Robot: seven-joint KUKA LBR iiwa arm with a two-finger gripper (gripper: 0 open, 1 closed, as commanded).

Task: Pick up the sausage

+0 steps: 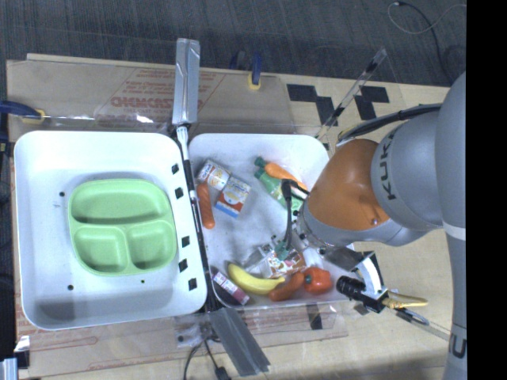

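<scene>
The sausage (207,207) lies against the right bin's (245,142) left wall. The end effector (287,245) hangs mid-bin over clutter; its state is unclear

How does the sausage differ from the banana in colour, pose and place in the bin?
The sausage is reddish orange; the banana is yellow. The sausage is straight and runs along the right bin's left wall, while the banana is curved and lies near the bin's front edge. The sausage lies apart from other items; the banana touches the clutter around it. Both are long and lie flat in the same bin.
</scene>
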